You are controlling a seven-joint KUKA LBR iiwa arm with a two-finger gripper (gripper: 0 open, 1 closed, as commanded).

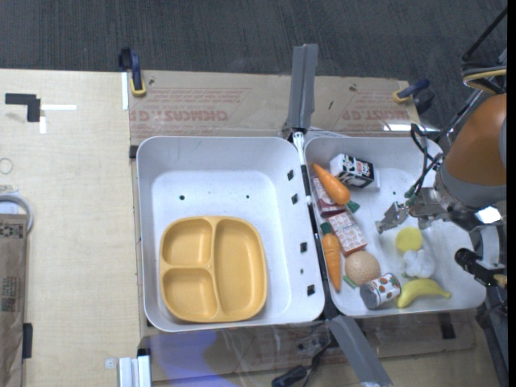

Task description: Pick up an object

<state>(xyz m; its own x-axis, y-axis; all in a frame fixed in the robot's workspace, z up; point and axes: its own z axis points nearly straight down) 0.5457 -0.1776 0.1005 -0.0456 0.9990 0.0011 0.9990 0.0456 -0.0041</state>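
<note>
The right bin point(387, 156) holds several toy foods: two carrots point(330, 183) point(331, 258), a black-and-white carton point(353, 169), a red-patterned packet point(347, 232), a tan egg-shaped ball point(362, 267), a small can point(380, 290), a banana point(422, 291), a yellow lemon point(409, 239) and a white crumpled piece point(417, 261). My gripper point(393, 217) hangs low in this bin, just left of and above the lemon, with its fingers apart and nothing between them.
The left bin point(201, 168) carries a yellow three-compartment plate point(214, 268) at its front. A grey divider post point(302, 87) stands behind the seam between the bins. Cardboard lies behind both bins, and clamps sit at its far corners.
</note>
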